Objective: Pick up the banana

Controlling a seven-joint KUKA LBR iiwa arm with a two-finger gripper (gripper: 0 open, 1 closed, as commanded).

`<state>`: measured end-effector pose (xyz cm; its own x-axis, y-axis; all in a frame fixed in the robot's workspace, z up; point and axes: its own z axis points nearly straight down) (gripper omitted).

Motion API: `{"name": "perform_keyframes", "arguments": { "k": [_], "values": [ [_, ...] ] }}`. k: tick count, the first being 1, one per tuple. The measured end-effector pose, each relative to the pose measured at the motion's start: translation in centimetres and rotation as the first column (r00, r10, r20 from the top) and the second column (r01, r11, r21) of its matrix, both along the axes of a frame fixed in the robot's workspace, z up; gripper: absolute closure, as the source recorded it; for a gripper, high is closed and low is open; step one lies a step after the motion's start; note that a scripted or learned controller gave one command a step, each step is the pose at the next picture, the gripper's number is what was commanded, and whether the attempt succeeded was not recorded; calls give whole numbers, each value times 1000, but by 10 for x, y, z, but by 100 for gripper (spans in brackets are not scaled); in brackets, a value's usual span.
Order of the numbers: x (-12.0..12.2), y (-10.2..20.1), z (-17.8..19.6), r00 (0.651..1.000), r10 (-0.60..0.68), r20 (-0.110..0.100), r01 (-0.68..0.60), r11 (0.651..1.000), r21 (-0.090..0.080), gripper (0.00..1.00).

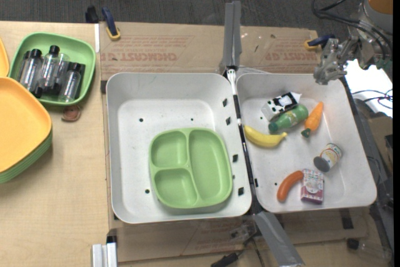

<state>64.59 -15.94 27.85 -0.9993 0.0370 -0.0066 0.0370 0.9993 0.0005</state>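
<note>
- Nearest us, a grey metal strut (279, 249) juts out below the seam where the two bins meet.
- At far left, a stack of orange plates (19, 128) sits beside a green tray (53, 47) that holds small dark-capped bottles (50, 72).
- The left bin (115, 134) holds a green divided plate (187, 169) and nothing else.
- In the right bin (347, 187), the banana (264, 136) lies flat near the left wall, curving upward at both ends. Its right tip touches, or nearly touches, a green bottle (289, 119), and a black-and-white packet (281, 103) sits just behind that.
- Further right are a toy carrot (314, 117), a small can (328, 156), an orange sausage-shaped toy (289, 184) and a pink carton (312, 186).
- The gripper (328, 62) hangs over the bin's far right corner, well apart from the banana. We see nothing in it, and we cannot tell whether it is open or closed, because it is too small and cluttered to read.
- We judge the crowding to be the main risk. A descent aimed slightly right would land on the bottle and shove the banana aside.
- A descent aimed too far left could catch the bin wall.
- The banana is curved and smooth, so a grasp near either end would likely let it pivot out.
</note>
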Motion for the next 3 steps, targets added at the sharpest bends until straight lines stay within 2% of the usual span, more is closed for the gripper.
{"name": "perform_keyframes", "arguments": {
  "k": [1, 2, 3],
  "values": [
    [11, 16, -77, 875, 485, -3, -485, 875, 1, 100],
    [8, 39, -97, 582, 813, -1, -813, 582, -1, 100],
    [-4, -14, 65, 95, 995, -2, -995, 95, -4, 100]
  ]
}}
